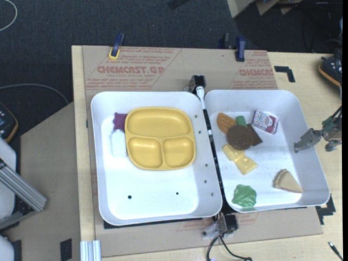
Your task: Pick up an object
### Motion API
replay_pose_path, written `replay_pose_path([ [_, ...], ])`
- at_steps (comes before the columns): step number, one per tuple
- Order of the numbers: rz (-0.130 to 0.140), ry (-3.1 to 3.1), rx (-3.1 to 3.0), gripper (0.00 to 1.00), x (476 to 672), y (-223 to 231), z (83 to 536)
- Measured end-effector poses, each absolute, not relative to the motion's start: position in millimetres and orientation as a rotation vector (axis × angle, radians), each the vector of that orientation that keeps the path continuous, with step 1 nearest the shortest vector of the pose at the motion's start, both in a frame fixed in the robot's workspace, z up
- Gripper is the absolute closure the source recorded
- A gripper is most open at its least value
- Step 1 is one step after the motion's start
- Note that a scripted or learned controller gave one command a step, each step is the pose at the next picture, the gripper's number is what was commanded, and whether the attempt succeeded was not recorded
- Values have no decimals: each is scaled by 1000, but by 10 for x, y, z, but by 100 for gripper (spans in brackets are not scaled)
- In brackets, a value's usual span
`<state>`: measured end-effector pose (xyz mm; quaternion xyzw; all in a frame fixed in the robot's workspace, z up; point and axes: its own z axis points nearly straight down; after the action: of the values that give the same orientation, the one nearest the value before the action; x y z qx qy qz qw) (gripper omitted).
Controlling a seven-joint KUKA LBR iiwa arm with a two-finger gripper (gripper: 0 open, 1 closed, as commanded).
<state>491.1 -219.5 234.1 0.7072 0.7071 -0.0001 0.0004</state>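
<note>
Two white bins sit side by side on a brown desk [163,64]. The left bin [152,200] holds a yellow plate [160,137] with three parts. A purple and white thing [118,132] peeks out from beside the plate's left edge, touching it. The right bin [283,105] holds play food. Near its top is a small red and white carton [265,121]. To the left of the carton lie an orange piece [224,122], a little green bit [240,120] and a round brown cookie [241,137], all close together, and the cookie lies over part of the orange piece. Just below the cookie is a yellow cheese wedge [240,160] with holes. Lower down, near the front wall of the bin, is a green leafy piece [244,196]. To the right of it, well apart, lies a tan slice [286,181] shaped like a triangle. The pincer [309,139] reaches in from the right, over the right edge of the right bin. It is grey and partly cut off, so nobody can tell if its fingers are apart or together. Nothing can be seen between them. The tan slice is the food nearest to the pincer, lying below it, and they do not touch. Two clamps, a yellow one [115,49] and a blue one [240,48], grip the far edge of the desk.
</note>
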Motion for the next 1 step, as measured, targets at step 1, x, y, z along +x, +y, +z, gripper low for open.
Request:
replay_pose_path([
  [1,-3,2227,2225,0,4955,-2101,1844],
])
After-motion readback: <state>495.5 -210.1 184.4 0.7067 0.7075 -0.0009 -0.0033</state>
